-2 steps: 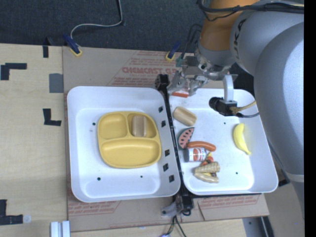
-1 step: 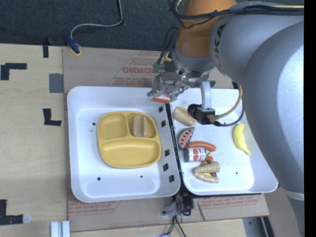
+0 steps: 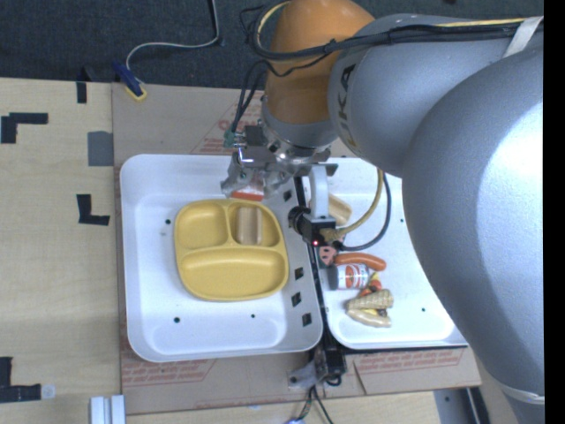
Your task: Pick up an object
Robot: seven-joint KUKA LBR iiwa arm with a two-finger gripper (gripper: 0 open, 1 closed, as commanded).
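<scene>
My gripper [image 3: 247, 179] hangs low over the far edge of the left bin [image 3: 150, 263], just beyond the rim of a yellow divided plate [image 3: 231, 250]. A small reddish thing [image 3: 251, 189] shows right under the gripper, and I cannot make out whether it is held. The right bin [image 3: 424, 321] holds a red sausage [image 3: 357, 261], a small red-and-white can [image 3: 353, 278], a tan bumpy piece [image 3: 371, 308] and a pale yellow item [image 3: 339, 210] close to the arm's cable.
The big grey arm with its orange band [image 3: 309, 51] covers the upper right and much of the right bin. A black divider strip [image 3: 305, 281] runs between the bins. Brown cardboard [image 3: 53, 237] lies to the left of the bins.
</scene>
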